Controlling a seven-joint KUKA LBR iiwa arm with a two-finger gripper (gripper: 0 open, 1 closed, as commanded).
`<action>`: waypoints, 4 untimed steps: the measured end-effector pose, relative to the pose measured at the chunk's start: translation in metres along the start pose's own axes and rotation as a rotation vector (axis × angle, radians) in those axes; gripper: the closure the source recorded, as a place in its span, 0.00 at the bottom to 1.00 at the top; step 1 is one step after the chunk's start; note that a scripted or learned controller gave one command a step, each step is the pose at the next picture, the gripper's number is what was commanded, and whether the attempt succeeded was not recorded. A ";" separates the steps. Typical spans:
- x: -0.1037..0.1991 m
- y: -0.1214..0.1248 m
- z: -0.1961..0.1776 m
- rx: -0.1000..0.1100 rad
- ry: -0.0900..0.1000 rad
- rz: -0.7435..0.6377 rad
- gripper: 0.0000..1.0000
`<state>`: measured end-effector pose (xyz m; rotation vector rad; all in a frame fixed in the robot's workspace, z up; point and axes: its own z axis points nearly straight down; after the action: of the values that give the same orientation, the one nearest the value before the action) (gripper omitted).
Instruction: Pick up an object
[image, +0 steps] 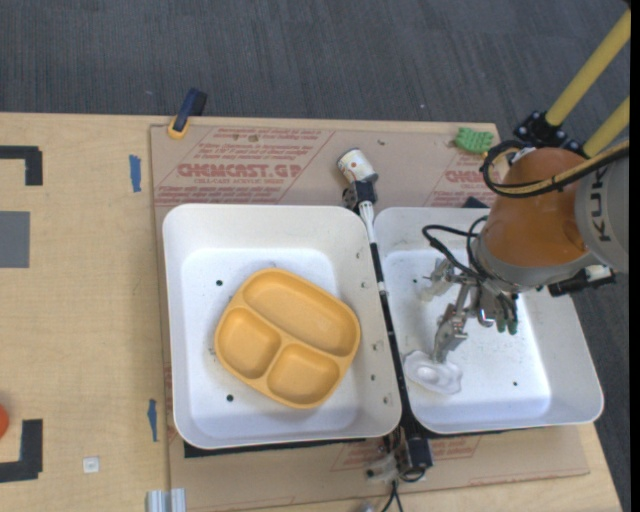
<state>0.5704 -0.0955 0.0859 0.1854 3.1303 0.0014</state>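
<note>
A clear, glassy plastic object (432, 377) lies in the right bin (570, 395) near its front left corner. My gripper (446, 340) hangs over the right bin, tilted down and to the left, its tip just above and beside the clear object. The orange band of the arm (535, 215) sits above it at the right. A yellow divided plate (288, 337) with three compartments lies in the middle of the left bin (190, 250).
A ridge (380, 300) divides the two bins. A white and black fitting (355, 170) stands behind that ridge. A green piece (472, 139) and a blue-yellow clip (186, 110) lie on the board behind the bins.
</note>
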 end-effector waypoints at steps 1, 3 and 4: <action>0.000 0.000 0.000 0.000 0.000 0.000 0.00; -0.102 -0.033 -0.030 0.001 -0.004 -0.370 0.00; -0.023 0.005 0.000 -0.001 0.002 -0.329 0.00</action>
<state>0.5935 -0.0933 0.0860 -0.3300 3.1202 0.0023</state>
